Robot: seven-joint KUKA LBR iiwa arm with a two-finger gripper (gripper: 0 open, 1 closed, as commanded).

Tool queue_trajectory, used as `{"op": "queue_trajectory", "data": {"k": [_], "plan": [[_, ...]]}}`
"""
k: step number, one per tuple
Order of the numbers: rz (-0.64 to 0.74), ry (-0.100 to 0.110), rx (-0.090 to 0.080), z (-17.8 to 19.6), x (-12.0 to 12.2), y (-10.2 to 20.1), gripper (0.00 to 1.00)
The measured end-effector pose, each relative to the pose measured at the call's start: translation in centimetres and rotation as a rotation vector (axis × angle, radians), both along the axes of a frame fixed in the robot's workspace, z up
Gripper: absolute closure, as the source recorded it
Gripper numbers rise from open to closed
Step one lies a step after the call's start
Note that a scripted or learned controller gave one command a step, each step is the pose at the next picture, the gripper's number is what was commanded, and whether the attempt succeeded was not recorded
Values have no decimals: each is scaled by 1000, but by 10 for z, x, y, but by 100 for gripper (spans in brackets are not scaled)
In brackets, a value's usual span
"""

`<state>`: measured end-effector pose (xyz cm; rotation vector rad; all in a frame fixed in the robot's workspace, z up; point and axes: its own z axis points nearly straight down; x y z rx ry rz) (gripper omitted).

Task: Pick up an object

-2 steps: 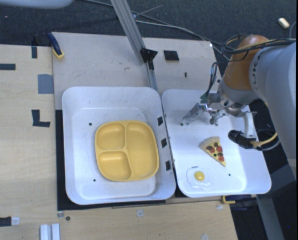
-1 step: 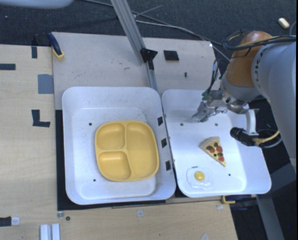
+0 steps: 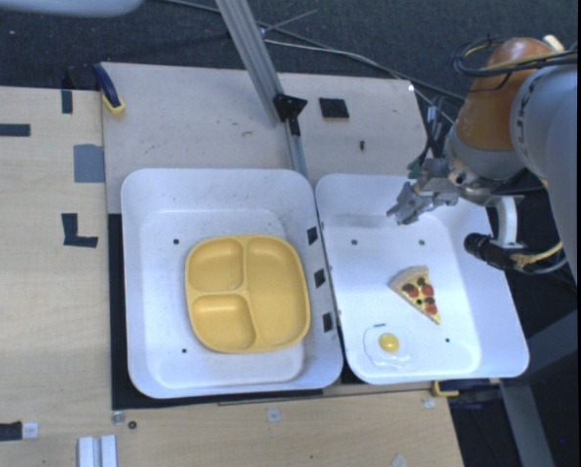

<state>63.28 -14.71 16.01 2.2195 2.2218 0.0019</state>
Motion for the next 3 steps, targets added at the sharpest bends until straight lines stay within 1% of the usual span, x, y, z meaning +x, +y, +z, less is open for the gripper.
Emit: {"op": "queue_trajectory", "data": {"k": [1,2,3], "plan": [[2,-3,0,58,0,10,100],[1,-4,-1,122,1,11,100],[3,5,0,104,-19,56,100]]}}
